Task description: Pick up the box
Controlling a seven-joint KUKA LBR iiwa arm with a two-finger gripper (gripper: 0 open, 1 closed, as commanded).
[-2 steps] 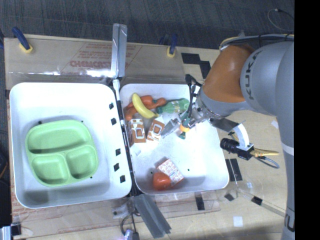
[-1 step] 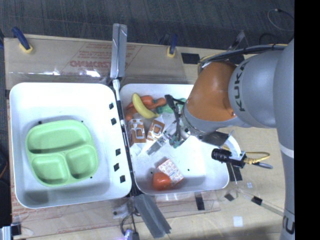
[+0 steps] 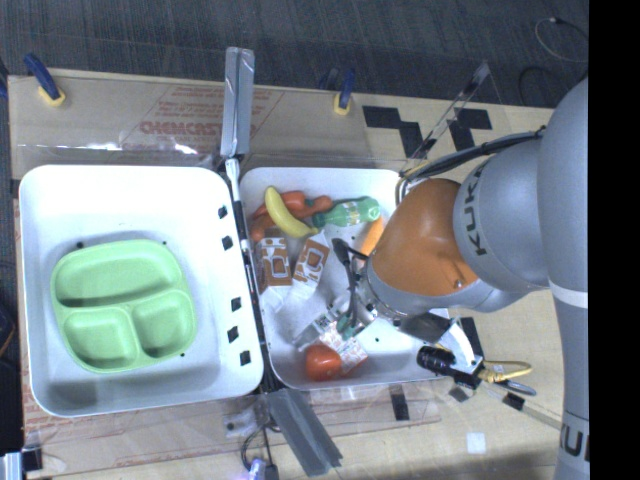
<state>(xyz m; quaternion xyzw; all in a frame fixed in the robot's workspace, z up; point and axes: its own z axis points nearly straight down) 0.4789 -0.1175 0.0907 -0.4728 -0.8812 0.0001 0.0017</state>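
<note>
The box (image 3: pixel 276 261), a small brown-and-white carton, is lying flat in the right bin (image 3: pixel 392 365), near its left wall, with a twin carton (image 3: pixel 311 261) touching its right side. Both are standing their long axes roughly up the frame, the twin tilting a little to the right. The gripper (image 3: pixel 349 313) is hanging low over the middle of the same bin, so the box is lying up and to the left of it, near but apart, with the twin carton between. Whether the fingers are parted or closed cannot be told, the dark mechanism being lost against clutter; nothing is visibly held. A banana (image 3: pixel 284 213) is resting just above the cartons, a green bottle (image 3: pixel 353 211) beyond it, a tomato (image 3: pixel 322 362) below the gripper. The left bin (image 3: pixel 40 268) is carrying a green tray (image 3: pixel 122 304). "KUKA" is reading in white along the arm (image 3: pixel 510 218); red printing on the cardboard lining the worktop (image 3: pixel 180 118) is too faint to read, as are the carton labels.
</note>
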